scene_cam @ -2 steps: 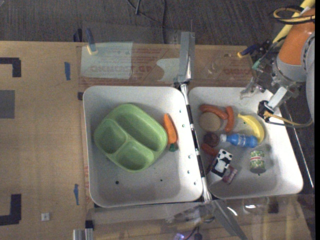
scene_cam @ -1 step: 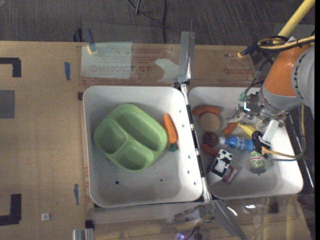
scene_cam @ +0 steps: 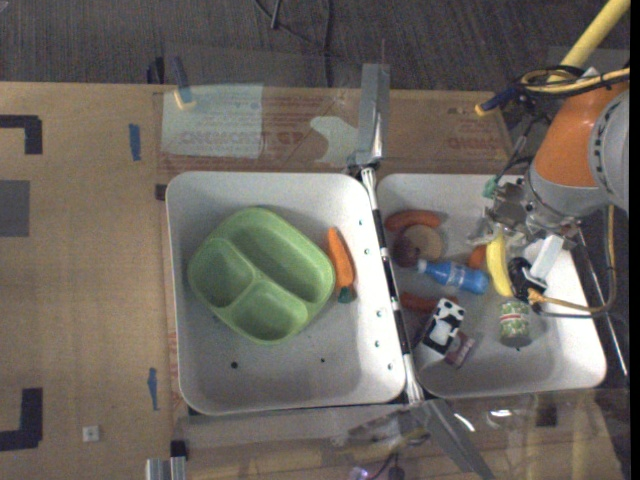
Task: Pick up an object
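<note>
The left bin (scene_cam: 200, 368) holds a green tray (scene_cam: 262, 273) and a carrot (scene_cam: 341, 255). In the right bin (scene_cam: 570, 363), the blue bottle (scene_cam: 455, 275) and yellow banana (scene_cam: 497, 265) lie untouched. The gripper (scene_cam: 520, 230) hovers just above the banana; its opening cannot be told. Nothing looks lifted yet.

Green tray (scene_cam: 262, 273) and carrot (scene_cam: 341, 255) share the left bin (scene_cam: 200, 203).

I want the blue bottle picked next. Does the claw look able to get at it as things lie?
Probably yes. The blue bottle lies uncovered in the right bin, top side exposed, and the claw hangs close by. A brown round item crowds its cap end.
</note>
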Controlling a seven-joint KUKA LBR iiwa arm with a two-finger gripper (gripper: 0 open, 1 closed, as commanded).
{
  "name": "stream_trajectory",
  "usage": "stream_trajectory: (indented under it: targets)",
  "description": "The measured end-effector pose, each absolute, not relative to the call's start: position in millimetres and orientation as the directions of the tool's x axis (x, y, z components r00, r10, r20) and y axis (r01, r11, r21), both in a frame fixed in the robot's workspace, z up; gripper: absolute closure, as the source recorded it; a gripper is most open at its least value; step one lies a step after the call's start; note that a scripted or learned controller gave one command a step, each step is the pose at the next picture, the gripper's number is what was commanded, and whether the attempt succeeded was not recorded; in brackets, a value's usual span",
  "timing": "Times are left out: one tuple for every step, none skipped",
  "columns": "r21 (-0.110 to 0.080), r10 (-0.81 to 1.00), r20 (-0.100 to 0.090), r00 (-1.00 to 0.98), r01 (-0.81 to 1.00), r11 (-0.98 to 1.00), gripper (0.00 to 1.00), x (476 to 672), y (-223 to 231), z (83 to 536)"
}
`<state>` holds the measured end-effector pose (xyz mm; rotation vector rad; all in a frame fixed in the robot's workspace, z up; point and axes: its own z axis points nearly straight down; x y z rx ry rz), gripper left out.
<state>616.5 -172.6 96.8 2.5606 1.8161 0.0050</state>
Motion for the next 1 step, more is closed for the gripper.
stream_trajectory:
  targets:
    - [0.001,0.912,0.0,0.411,0.912,-0.411,1.0,624.4,-120.4,244.5]
